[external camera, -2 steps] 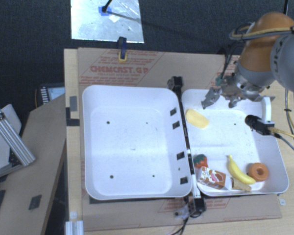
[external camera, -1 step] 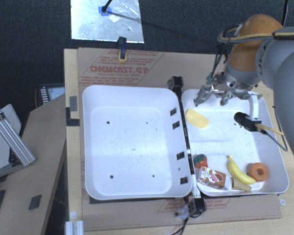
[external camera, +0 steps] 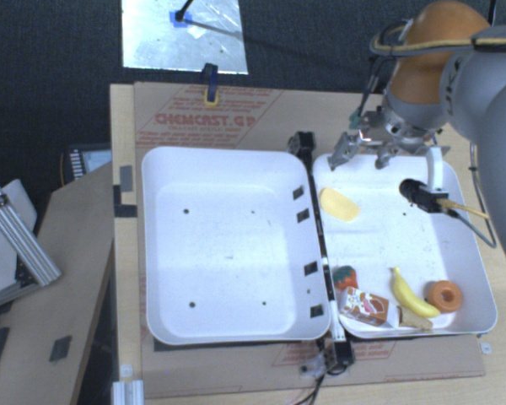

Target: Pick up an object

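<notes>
Gripper (external camera: 358, 155) spread open, holding nothing, above right bin (external camera: 388, 243) far edge.
It and left bin (external camera: 228, 243) sit on brown printed cardboard (external camera: 202, 116) (dark carpet (external camera: 51, 57) around, shiny sheet (external camera: 152, 32) behind).

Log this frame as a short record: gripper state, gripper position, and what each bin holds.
gripper: gripper, jaws open, nothing between them
position: above the far edge of the right bin
right bin contents: pale yellow piece, banana, orange ring, snack packet, red-and-green toy
left bin: no objects seen
</notes>
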`<state>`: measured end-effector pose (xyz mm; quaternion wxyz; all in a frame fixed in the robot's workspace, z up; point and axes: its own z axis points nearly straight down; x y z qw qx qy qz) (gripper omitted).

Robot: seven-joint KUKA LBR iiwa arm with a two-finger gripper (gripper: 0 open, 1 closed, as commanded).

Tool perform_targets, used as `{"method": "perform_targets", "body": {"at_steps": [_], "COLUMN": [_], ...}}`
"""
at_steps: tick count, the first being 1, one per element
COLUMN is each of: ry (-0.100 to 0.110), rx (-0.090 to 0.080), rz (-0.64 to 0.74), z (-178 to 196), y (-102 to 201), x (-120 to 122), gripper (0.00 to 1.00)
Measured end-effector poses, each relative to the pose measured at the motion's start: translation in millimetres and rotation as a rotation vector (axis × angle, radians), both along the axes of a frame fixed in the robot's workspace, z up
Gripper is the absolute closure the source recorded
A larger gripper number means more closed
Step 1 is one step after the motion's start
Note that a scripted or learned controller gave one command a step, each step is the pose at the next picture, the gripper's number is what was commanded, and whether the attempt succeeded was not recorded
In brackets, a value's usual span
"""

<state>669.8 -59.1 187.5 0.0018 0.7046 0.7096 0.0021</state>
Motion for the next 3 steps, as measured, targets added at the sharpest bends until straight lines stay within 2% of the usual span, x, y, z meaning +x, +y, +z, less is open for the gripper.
{"method": "perform_targets", "body": {"at_steps": [1, 2, 3], "ry": [-0.004, 0.011, 0.002], "rx": [0.001, 0.001, 0.000], "rz": [0.002, 0.002, -0.001], "z": [99.6, -9.7, 8.0], "y": [42.0, 87.0, 83.6], "x": [-46.7, -14.4, -12.7], "gripper": [0.00, 0.00, 1.00]}}
